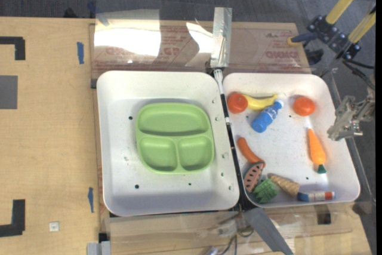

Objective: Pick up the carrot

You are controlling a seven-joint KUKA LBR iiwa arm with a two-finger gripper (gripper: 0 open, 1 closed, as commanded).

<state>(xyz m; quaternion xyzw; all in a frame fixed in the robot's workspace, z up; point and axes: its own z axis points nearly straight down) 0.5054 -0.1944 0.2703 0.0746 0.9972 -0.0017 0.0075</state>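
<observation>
Carrot (316, 148) lies lengthwise near-far, green tip toward viewer; hand (346, 118) state unclear.

Both white bins (113, 146) look like smooth, slightly glossy plastic. The green divided tray (175, 136) has a matt plastic finish. In the right bin, the carrot (316, 148) looks like smooth orange plastic, and the blue bottle (265, 117) is glossy. The bench (48, 128) at the frame's left looks like matt, pale wood. A clear shiny sheet (155, 42) glares at upper centre.
</observation>
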